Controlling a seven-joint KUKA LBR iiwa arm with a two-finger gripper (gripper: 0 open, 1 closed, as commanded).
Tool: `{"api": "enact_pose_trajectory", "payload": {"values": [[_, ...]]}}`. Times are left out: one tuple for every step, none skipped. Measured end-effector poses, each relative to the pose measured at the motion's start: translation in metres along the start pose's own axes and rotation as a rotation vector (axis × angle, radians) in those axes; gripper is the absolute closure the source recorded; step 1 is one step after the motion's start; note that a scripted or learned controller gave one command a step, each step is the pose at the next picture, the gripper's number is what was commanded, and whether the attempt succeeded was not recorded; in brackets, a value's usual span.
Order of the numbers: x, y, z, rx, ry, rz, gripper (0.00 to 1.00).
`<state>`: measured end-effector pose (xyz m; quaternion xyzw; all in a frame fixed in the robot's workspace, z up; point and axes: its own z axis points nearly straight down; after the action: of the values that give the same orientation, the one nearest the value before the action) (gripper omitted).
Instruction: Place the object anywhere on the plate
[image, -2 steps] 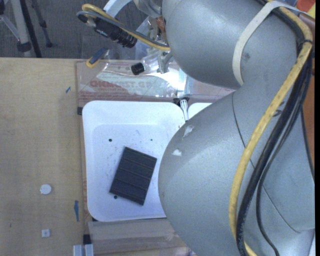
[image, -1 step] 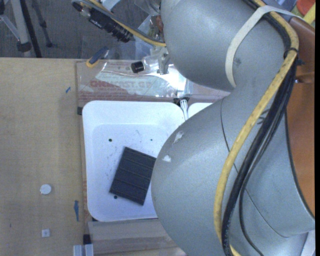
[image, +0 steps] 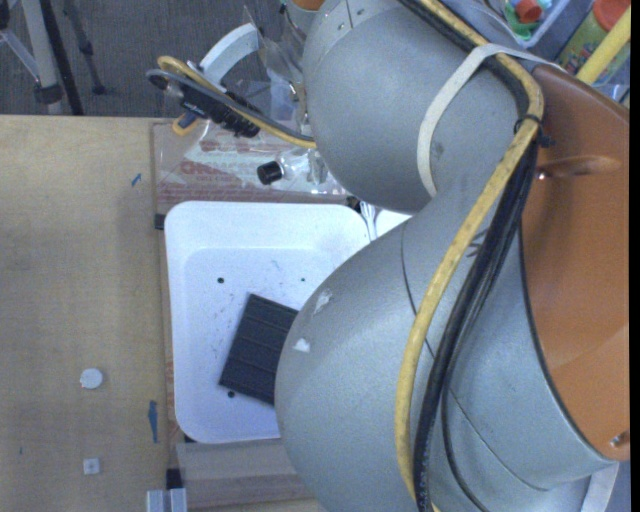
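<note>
A black ridged rectangular slab (image: 258, 347) lies flat in the white bin (image: 200, 260), in its lower middle. The arm's grey body covers the slab's right edge. My gripper (image: 290, 160) hangs beyond the bin's far edge, above a pale surface with reddish print (image: 215, 170), well apart from the slab. Nothing shows in its grasp. A white curved rim (image: 228, 45) shows at the top; I cannot tell whether it is the plate.
The grey arm with its orange band (image: 580, 280) covers the right half of the view and most of the bin's right side. To the left is bare wooden bench (image: 70, 260) with a small white disc (image: 91, 378).
</note>
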<state>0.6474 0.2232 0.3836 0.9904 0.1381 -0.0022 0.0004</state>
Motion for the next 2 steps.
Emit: {"api": "enact_pose_trajectory", "payload": {"values": [[0.010, 0.000, -0.051, 0.000, 0.006, 0.037, 1.00], [-0.013, -0.005, -0.051, -0.001, 0.000, -0.122, 1.00]]}}
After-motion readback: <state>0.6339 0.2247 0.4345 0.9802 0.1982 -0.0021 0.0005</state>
